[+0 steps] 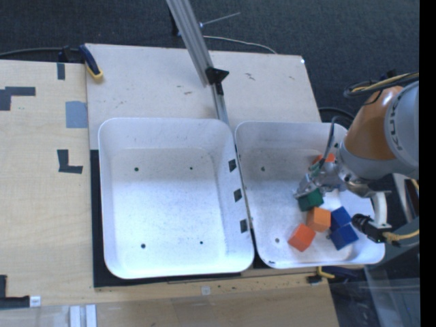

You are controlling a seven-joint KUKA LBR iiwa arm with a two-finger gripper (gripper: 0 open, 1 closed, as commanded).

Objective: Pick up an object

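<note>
Down in the right bin point(272, 138), the gripper point(310, 188) sits directly over the green block point(312, 199), which pokes out toward six o'clock, fingers seemingly pinching it.

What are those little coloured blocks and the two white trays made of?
The small orange cube and blue blocks look like painted wood or hard plastic: flat matte faces, crisp edges; too small to tell which. The right-hand white tray and the left-hand white tray look like moulded plastic, with rounded corners and a scuffed, speckled floor.
</note>
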